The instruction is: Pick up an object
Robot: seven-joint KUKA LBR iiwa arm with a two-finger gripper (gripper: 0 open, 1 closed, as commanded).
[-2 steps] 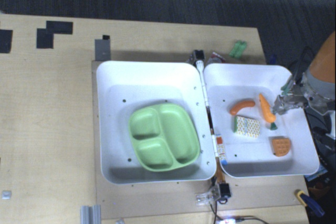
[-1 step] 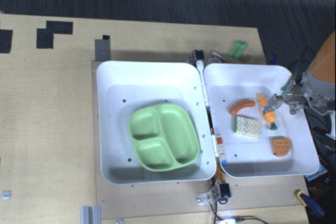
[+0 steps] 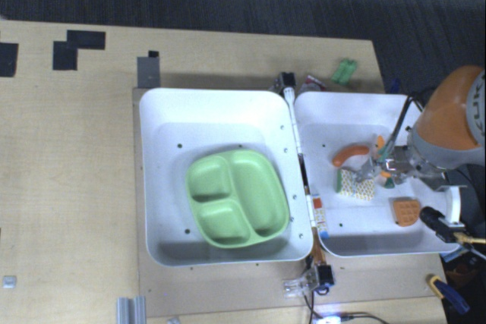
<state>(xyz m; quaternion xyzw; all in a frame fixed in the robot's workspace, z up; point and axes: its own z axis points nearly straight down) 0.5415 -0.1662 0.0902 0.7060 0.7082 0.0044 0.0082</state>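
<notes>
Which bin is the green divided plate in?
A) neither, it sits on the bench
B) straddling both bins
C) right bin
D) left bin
D: the green divided plate lies flat inside the left bin, while the right bin holds small items and the gripper reaching in.

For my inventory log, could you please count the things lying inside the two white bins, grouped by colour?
Green: 1, the green plastic divided plate
Orange: 2, the orange sausage-shaped toy and the orange waffle-like square piece
Pale patterned: 1, the pale speckled flat square piece
Total: 4
</notes>
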